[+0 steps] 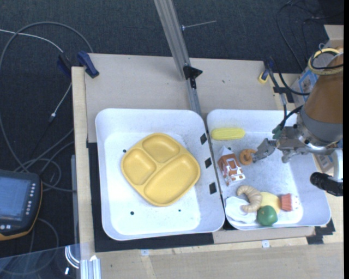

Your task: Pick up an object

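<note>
The corn cob (228, 133), a yellow toy, lay near the far wall of the right bin (313, 218), its long axis running across the view from left to right, parallel to that wall. It was one of several things there: a small orange ring (247, 157) sat just below it, a red-and-white carton (230, 168) lay to the ring's left, and a croissant (250, 197), a green ball (266, 216) and an orange-red block (287, 202) were clustered by the near wall on a white cloth (235, 210).

The gripper (278, 150) hung over the right bin's middle, its two fingers spread apart with nothing between them, one tip close to the ring.

The left bin (109, 218) held a yellow divided plate (160, 169), turned at a slant. Both bins rested on a pale wooden table (136, 82). Beyond the table lay dark carpet (43, 16) with loose cables (32, 60), and a teach pendant (18, 203) sat at the view's left.
</note>
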{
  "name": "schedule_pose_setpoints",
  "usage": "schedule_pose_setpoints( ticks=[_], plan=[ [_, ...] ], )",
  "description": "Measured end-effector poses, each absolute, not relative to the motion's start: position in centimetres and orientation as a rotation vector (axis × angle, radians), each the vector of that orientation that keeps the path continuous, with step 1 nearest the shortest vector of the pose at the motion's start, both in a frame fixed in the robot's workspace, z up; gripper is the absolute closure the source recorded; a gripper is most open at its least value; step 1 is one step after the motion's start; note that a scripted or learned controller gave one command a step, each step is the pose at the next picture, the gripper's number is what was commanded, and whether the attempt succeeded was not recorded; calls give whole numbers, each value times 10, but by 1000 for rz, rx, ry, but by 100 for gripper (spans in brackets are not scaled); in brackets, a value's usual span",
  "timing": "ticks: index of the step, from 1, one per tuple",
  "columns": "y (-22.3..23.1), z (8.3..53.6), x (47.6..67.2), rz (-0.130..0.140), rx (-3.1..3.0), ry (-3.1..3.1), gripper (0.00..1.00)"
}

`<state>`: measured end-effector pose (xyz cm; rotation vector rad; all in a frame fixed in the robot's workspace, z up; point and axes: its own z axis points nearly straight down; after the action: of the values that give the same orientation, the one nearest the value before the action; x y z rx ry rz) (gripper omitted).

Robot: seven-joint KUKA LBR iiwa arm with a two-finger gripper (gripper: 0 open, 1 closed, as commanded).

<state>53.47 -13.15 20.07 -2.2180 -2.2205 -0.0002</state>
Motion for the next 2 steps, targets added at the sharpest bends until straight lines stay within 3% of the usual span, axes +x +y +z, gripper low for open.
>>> schedule_pose_setpoints(
  ticks=[1, 2],
  plan=[
    [-132, 201, 535, 0, -2218, -2221, 0],
    [-139, 141, 534, 6, -2217, -2215, 0]
  ],
)
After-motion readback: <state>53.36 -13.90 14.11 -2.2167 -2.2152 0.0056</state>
